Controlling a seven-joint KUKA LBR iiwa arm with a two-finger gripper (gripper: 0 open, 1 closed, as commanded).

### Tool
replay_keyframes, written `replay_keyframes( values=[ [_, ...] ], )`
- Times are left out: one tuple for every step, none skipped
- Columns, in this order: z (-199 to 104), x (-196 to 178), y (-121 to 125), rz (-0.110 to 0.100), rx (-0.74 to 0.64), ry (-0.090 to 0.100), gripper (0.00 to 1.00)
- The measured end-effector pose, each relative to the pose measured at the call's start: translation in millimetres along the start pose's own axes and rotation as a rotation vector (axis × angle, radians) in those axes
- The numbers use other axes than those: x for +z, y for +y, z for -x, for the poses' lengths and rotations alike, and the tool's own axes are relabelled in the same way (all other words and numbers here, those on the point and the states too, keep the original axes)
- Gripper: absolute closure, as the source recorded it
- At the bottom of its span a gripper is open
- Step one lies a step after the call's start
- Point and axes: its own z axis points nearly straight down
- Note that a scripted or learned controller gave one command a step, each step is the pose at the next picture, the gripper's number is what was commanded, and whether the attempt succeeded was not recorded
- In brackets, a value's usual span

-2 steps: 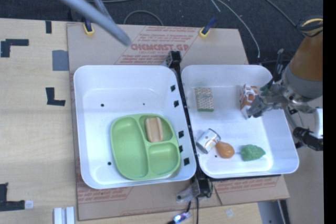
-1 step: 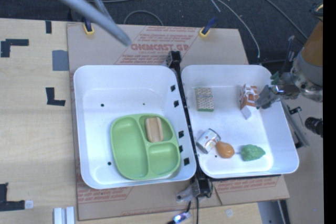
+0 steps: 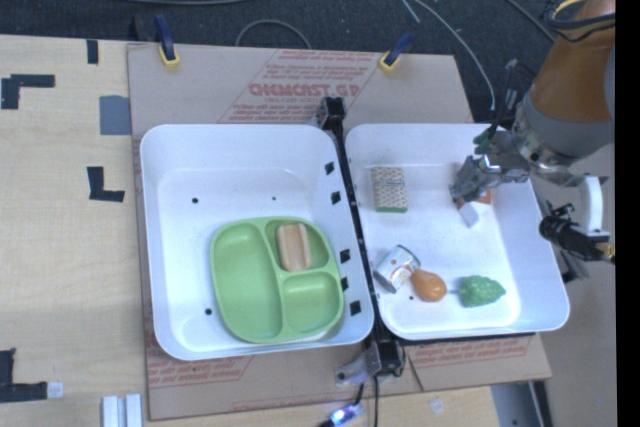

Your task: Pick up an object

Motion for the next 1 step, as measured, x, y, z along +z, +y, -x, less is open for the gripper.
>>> replay_keyframes(
  values=[
    [-52.6,7.6,11.4,-0.002,0.0,0.0,1.0]
  ],
)
